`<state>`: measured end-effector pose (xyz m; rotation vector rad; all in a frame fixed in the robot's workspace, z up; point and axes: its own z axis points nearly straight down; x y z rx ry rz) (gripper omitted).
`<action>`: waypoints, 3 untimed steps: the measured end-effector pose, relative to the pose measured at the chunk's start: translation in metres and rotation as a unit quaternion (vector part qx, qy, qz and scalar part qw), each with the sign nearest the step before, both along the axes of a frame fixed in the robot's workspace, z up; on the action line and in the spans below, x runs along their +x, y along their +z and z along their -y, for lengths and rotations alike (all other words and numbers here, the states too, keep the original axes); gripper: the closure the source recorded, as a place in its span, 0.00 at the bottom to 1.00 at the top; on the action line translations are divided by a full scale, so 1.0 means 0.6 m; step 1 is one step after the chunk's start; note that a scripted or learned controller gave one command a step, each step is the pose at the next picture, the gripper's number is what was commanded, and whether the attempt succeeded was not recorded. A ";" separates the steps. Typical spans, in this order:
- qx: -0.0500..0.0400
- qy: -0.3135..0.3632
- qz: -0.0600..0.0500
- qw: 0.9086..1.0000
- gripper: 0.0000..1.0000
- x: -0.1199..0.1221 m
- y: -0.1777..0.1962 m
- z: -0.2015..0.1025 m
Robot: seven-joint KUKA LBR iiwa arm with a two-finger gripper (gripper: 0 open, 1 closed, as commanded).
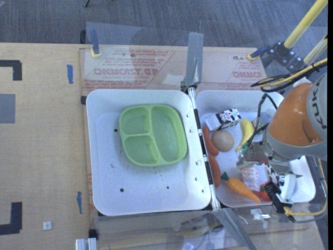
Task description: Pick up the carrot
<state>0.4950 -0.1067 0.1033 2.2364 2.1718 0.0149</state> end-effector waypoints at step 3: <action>0.005 0.010 -0.014 1.000 1.00 -0.013 0.170 0.023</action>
